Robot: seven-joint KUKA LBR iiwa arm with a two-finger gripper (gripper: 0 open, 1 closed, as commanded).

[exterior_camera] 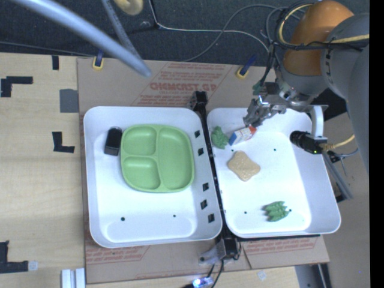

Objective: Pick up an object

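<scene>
The gripper (259, 114) hangs over the right bin's (312, 212) far-left corner, its grip impossible to judge from here. Just below it lies a small white packet (242, 135), beside a green lump (220, 138); a tan biscuit (243, 165) sits nearer, a green toy (276, 210) farther out.

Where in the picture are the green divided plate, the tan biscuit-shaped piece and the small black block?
green divided plate (158, 158): camera view, on its central ridge.
tan biscuit-shaped piece (243, 165): camera view, middle of its top.
small black block (113, 141): camera view, its top face.
</scene>
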